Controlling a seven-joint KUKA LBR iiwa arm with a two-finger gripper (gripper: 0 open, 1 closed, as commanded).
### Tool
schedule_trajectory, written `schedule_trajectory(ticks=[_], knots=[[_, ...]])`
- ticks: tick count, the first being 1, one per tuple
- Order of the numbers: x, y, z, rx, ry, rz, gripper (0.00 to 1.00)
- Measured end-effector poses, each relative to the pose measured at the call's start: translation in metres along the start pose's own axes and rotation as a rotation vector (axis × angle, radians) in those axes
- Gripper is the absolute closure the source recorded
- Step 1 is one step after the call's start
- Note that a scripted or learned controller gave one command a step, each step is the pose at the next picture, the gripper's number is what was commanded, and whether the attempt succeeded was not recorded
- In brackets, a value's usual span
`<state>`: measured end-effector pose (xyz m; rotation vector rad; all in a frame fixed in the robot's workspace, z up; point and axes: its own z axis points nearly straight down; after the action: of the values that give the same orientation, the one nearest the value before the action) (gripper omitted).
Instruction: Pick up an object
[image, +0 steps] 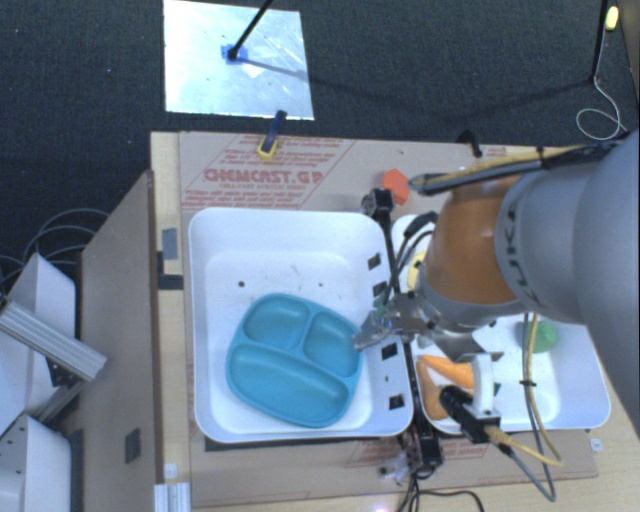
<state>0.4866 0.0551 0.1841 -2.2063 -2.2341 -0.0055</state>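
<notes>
target: blue divided tray, lying flat in left bin, lower-centre of it, right rim close to the bin's right wall
tray axis: long side runs lower-left to upper-right, slight tilt
gripper: at the tray's upper-right edge, just above the wall between the bins; touching or just over the rim, can't say which
fingers: too small and blurred, cannot tell whether spread or closed; nothing seen held
direction: tray lies left and slightly down from gripper
other objects: orange piece and green item in right bin, part hidden by arm
writing: "CHEMCAST GP" in red on brown sheet behind bins; smaller print unreadable
</notes>
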Motion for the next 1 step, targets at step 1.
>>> schedule_trajectory(ticks=[1], knots=[[0.0198,0.0022,-0.2277,-0.019,0.001,0.004,0.0]])
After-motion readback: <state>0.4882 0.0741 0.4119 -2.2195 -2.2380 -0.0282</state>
